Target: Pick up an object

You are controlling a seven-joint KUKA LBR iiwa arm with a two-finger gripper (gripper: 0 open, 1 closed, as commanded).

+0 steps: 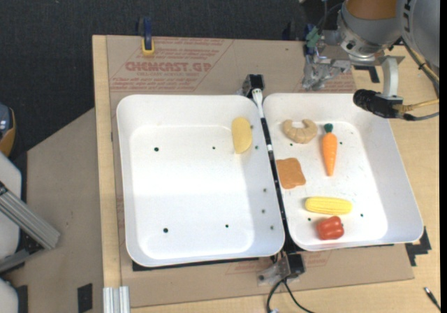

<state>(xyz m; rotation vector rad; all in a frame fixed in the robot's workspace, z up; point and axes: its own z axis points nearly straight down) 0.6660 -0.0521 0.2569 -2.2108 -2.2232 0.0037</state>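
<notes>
My gripper point(318, 74) hangs above the back edge of the right bin point(394, 165), high over the board, with nothing between its fingers. In the right bin lie a tan croissant-like pastry point(299, 130), an orange carrot point(329, 153), a brown toast slice point(290, 172), a yellow corn cob point(328, 205) and a red pepper point(330, 228). A pale yellow oblong piece point(242, 135) lies at the right side of the left bin point(174, 235).
A black clamp point(253, 84) sits at the back where the two bins meet, and another clip point(286, 265) at the front. A blue-and-yellow clamp point(147, 35) holds the brown board's back edge. A black cable connector point(377, 103) juts over the right bin's back right.
</notes>
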